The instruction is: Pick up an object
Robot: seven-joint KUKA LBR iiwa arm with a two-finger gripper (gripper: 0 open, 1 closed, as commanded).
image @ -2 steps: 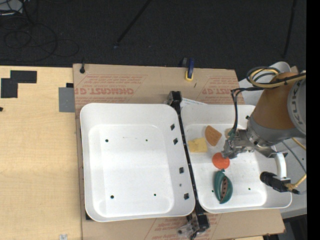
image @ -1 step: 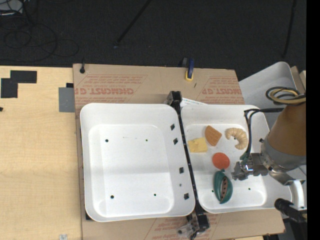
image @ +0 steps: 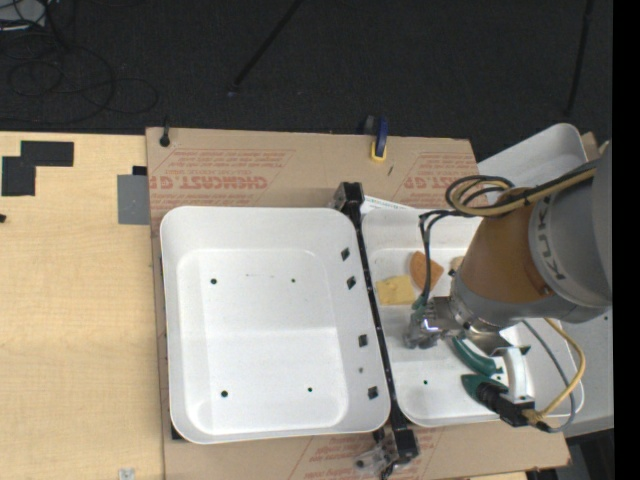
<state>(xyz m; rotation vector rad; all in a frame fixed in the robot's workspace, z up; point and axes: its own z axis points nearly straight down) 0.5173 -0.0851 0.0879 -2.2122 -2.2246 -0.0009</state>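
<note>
Inside right bin (image: pixel 440 408), yellow piece (image: pixel 394 290) beside orange object (image: pixel 424 267)

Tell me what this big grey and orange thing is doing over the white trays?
That is a robot arm, grey with an orange band, reaching in from the right. One camera above the bench looks down on it at a slant. On the brown cardboard sheet sit two shallow white plastic bins: the left bin and the right bin. The arm's metal gripper hangs down inside the right bin, close to a pale yellow lump and a small orange rounded piece. I cannot see anything held between its fingers. It is meant to pick something up.
</note>
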